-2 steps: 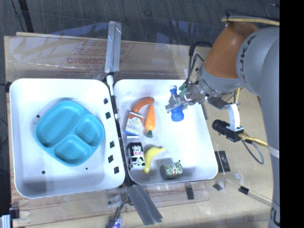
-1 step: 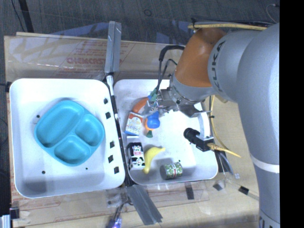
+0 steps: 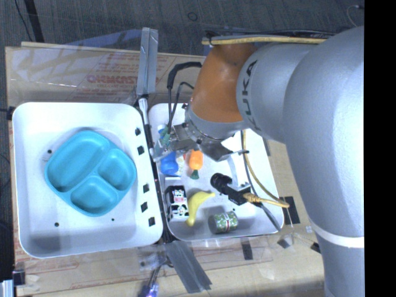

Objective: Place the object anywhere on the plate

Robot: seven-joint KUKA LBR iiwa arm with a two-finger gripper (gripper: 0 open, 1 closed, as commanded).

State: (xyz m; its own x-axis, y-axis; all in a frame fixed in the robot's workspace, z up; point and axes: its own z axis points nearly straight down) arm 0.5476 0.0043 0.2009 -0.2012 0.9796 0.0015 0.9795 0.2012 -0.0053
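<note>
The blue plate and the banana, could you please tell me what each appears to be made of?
The blue plate looks like moulded plastic: uniform turquoise colour, three smoothly rounded compartments and a soft sheen. The banana is probably a plastic or rubber toy: its yellow is flat and even with a slight gloss, though at this size real fruit cannot be ruled out.

Beside my right bin (image 3: pixel 263 228) I see a banana (image 3: pixel 197 204); a green can (image 3: pixel 223 221); a small cow-print carton (image 3: pixel 179 203); the desk (image 3: pixel 74 70) beneath.

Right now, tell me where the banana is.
The banana lies in the right bin, near its front edge, between the small black-and-white carton on its left and the green can on its right.
</note>
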